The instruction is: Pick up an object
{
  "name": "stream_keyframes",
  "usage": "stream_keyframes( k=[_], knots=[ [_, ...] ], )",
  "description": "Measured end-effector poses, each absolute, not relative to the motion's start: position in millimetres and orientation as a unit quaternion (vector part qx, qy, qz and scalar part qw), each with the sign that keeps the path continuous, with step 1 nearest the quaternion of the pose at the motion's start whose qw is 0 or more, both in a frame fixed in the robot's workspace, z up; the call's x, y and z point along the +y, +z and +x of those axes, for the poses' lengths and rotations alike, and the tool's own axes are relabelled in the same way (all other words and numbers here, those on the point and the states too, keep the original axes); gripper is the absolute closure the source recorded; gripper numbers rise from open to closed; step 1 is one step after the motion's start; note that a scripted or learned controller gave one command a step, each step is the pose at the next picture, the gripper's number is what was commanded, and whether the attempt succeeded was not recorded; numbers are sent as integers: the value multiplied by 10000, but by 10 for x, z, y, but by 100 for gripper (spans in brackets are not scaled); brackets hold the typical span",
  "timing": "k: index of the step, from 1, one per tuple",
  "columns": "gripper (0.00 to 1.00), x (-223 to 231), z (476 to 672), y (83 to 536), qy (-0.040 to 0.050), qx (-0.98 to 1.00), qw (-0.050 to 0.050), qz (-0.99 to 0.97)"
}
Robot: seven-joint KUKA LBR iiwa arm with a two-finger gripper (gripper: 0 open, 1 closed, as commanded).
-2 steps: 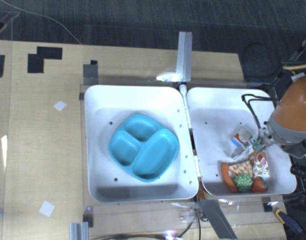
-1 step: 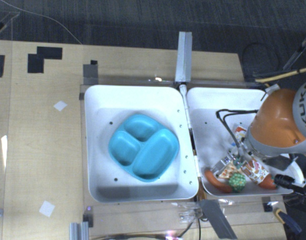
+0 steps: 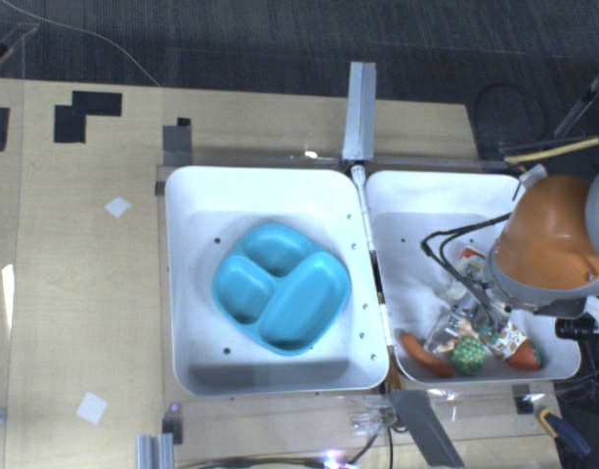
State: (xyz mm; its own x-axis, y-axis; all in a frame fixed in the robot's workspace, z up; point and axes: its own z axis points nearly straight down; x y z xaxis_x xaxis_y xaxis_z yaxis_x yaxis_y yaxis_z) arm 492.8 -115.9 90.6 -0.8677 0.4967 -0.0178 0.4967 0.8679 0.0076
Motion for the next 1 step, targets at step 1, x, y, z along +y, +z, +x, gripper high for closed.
stream_keyframes(
  k=[1],
  knots=[
    [0,-1301,5085,902,24,9586,66,2846]
  ],
)
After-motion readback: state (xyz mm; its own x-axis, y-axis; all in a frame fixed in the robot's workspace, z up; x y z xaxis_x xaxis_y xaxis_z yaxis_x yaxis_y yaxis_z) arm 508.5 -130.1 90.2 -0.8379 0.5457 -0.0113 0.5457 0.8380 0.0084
